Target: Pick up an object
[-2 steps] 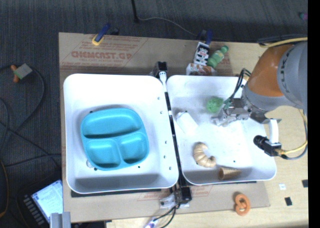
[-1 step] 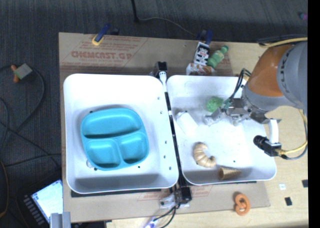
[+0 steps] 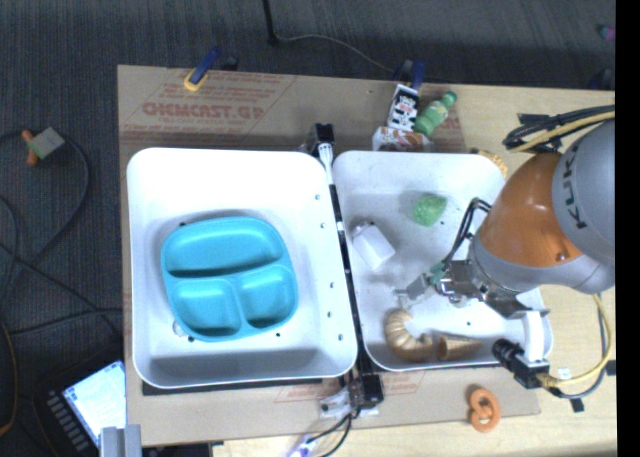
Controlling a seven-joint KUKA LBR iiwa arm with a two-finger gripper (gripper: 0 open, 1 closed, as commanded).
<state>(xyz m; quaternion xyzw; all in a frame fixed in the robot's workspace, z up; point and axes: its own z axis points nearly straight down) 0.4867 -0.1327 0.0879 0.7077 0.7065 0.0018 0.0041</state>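
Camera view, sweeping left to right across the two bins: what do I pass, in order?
Blue divided tray in the left bin → divider between the bins → white block → green lump → the arm's orange band. The tan curved object overlaps in order, so I leave it out.

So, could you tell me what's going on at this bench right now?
The arm is reaching from the right into the right bin, trying to pick something up. Its gripper is low in the bin, just above a tan object at the front edge, with a white block and a green lump further back. Nothing can be seen in its grasp. The left bin holds a blue tray, untouched.
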